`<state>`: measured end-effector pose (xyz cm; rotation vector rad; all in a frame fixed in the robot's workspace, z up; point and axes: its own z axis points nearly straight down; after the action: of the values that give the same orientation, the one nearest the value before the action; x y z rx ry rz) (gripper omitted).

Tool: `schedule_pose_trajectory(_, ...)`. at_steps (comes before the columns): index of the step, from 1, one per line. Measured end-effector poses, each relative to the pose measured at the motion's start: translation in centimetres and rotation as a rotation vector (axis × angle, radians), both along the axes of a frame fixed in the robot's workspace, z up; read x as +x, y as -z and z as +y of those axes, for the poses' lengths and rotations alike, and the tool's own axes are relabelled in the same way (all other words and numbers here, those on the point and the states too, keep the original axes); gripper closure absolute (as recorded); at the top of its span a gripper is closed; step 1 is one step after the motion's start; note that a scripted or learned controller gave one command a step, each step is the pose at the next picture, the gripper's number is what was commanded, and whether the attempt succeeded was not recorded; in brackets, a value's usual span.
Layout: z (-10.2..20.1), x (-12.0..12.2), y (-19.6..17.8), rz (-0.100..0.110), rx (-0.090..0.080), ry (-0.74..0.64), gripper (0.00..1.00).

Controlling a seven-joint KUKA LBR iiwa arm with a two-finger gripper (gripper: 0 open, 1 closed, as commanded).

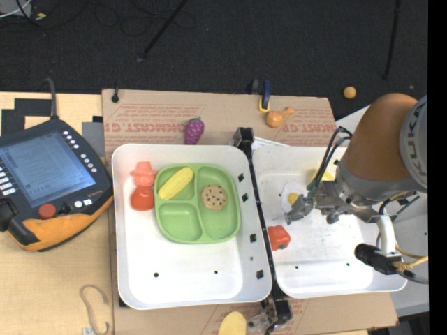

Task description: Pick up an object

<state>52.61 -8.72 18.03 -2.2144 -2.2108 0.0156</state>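
The red object [279, 237] lies in the right bin [328, 279], toward 8 o'clock of its floor and close to the left wall, with nothing touching it. The arm [380, 145] reaches in from 3 o'clock and covers the bin's right half. Its gripper [299, 211] hangs just off the red object's 1 o'clock side, apart from it, and beside a small yellow piece [293, 199]. Whether the gripper is parted or closed cannot be told, nor whether it touches the yellow piece.

The left bin [181, 279] carries a green divided plate [183, 225] with a yellow corn cob [174, 182] at 11 o'clock and a cookie [214, 197] at 2 o'clock. An orange-red toy [142, 187] stands at the plate's 9 o'clock. A teach pendant [49, 180] rests on the bench at the bins' 9 o'clock. Purple grapes [194, 129] and an orange toy [277, 117] lie on cardboard at 12 o'clock.
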Motion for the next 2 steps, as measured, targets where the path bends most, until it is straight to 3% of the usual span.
schedule_pose_trajectory(1,0.0,0.3,-0.7,-0.012,-0.001,-0.002,0.00)
schedule_pose_trajectory(2,-0.9,0.1,4.7,-0.008,0.000,-0.002,0.00)
